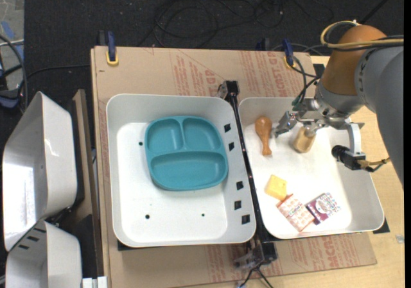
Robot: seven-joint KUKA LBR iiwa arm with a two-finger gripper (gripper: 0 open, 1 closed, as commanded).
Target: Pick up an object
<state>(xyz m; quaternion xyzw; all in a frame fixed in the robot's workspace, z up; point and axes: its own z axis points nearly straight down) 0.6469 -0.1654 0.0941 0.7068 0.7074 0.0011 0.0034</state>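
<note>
The claw (299,124) hangs over the upper part of the right bin (359,181), its metal fingers spread open, and nothing sits between them. Just below it, touching or nearly touching one fingertip, stands a small tan, rounded object (304,141); whether they actually touch cannot be told. To the left of the claw lies a brown drumstick-shaped toy (264,133), its thick end toward the top of the bin and its thin end pointing down. Lower in the same bin rests a yellow wedge (277,186), and below that, near the bottom rim, a pink-and-white packet (295,212) lies just beside a purple-and-white packet (323,206). Behind the claw, the grey arm with its orange band (355,46) comes in from the right. The left bin (125,171) holds a teal divided plate (186,153) with three compartments, set slightly above centre. Both bins sit side by side on the cardboard-covered surface (186,68).
</note>
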